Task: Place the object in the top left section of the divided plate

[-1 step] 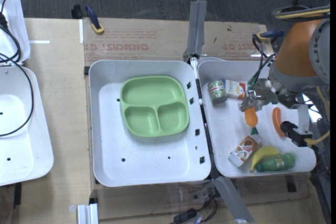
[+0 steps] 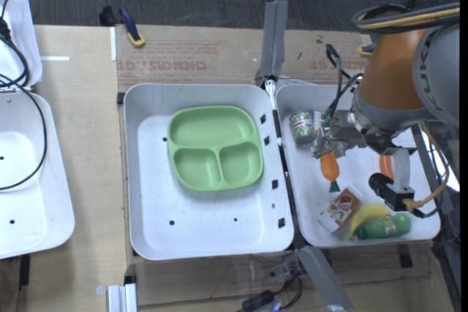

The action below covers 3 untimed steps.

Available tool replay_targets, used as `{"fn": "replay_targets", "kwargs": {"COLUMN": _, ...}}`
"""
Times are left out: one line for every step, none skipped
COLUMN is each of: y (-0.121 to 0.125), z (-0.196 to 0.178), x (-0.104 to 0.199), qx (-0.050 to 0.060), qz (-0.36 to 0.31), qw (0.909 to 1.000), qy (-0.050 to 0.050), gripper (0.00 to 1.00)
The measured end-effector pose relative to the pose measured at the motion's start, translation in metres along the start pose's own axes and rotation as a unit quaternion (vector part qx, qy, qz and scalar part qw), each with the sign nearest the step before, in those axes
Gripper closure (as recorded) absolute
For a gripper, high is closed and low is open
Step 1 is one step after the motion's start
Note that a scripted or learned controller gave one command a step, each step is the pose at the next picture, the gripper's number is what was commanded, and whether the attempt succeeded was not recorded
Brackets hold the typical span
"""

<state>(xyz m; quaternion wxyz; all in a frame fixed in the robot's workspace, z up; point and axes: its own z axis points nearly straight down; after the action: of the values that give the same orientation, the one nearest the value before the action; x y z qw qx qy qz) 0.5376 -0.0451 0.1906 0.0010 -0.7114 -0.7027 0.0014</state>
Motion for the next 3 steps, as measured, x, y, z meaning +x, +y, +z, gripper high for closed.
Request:
{"fn": "replay_targets", "kwargs": {"y": -0.002, "z": -0.006, "x": 0.054, "qx": 0.0, "qz": -0.174, "qw": 0.9847, "qy": 0.0, "gripper": 1.0}}
{"fn": "replay_targets", "kwargs": {"y": -0.003, "z": 0.0, "x": 0.133, "qx": 0.0, "qz": -0.203, "qw": 0.9791, "qy": -0.001, "gripper": 1.0}}
{"fn": "replay_targets", "kwargs": {"y": 0.054, "z": 0.032, "x": 0.164, "qx": 0.0, "qz": -0.223, "qw": 0.9747, "qy": -0.001, "gripper": 1.0}}
